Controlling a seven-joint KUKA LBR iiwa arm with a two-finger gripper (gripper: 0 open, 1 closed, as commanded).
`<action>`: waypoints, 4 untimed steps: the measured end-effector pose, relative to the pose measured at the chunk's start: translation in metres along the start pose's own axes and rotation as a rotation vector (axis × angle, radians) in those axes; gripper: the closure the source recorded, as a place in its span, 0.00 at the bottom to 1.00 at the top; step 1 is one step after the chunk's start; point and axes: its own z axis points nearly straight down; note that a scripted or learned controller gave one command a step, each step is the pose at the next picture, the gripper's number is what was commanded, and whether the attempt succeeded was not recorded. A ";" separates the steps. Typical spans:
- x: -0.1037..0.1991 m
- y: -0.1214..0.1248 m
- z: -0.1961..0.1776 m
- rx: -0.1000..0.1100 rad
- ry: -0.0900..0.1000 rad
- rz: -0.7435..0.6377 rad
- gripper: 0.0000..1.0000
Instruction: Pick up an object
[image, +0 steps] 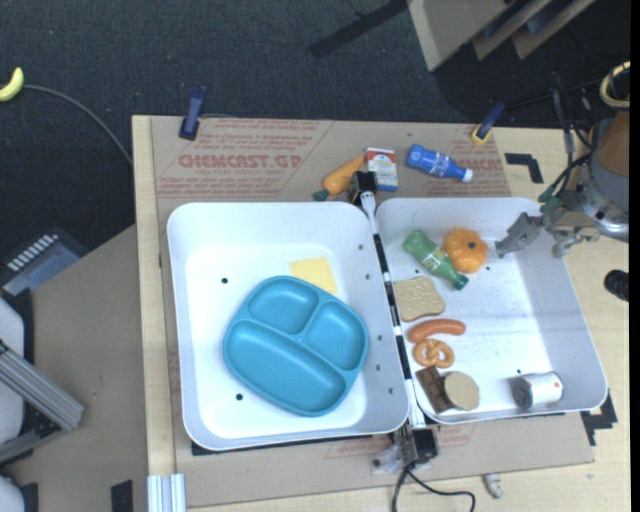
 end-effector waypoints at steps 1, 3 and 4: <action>0.032 0.021 0.098 0.004 0.002 0.000 0.00; 0.060 0.073 0.099 -0.003 -0.002 -0.002 1.00; 0.104 0.072 0.110 0.001 0.001 -0.001 1.00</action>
